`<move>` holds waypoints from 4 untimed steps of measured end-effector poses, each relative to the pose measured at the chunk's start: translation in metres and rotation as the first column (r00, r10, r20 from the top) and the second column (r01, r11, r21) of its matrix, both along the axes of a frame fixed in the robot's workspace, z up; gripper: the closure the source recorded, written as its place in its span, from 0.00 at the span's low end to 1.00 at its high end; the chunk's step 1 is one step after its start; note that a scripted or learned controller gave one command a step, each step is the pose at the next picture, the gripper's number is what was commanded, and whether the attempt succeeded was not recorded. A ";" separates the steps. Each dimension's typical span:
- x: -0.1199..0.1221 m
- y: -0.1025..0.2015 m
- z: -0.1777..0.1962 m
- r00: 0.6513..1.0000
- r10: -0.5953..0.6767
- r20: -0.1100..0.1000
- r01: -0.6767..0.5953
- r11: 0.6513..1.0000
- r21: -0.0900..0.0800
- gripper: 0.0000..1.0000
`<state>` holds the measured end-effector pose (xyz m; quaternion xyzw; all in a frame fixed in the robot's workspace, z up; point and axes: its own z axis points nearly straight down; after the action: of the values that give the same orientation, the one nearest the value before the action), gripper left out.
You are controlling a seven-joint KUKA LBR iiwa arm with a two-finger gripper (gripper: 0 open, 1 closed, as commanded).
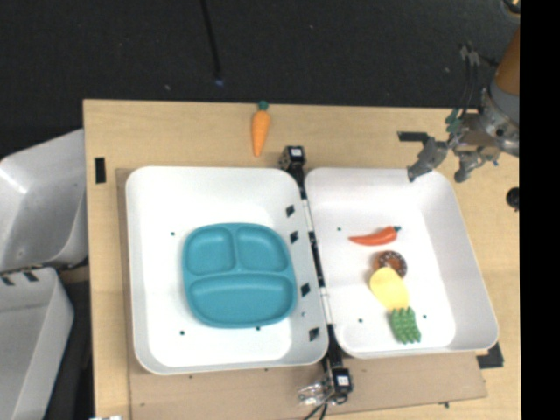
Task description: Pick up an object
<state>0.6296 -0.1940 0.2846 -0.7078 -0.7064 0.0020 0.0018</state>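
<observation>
Hovering empty over the right bin's [455,234] far right corner, jaws apart, the gripper [442,164] is at approach, and must next descend toward the chili [374,234] mid-bin.

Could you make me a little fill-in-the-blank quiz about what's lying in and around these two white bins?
1. The blue divided plate lies in the ____ bin.
2. The carrot lies on the bench, ____ both bins.
3. The red chili pepper lies in the ____ bin.
4. The gripper hangs over the far corner of the right bin, holding ____.

Missing words: left; outside; right; nothing
</observation>
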 end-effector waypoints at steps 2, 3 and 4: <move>0.002 -0.001 -0.059 1.000 0.002 0.002 -0.002 1.000 -0.001 0.00; -0.001 -0.003 -0.102 1.000 0.001 0.003 0.000 1.000 -0.002 0.00; 0.000 -0.004 -0.165 1.000 -0.002 0.002 0.002 1.000 -0.001 0.00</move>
<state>0.6300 -0.1982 0.1197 -0.7084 -0.7059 0.0017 0.0007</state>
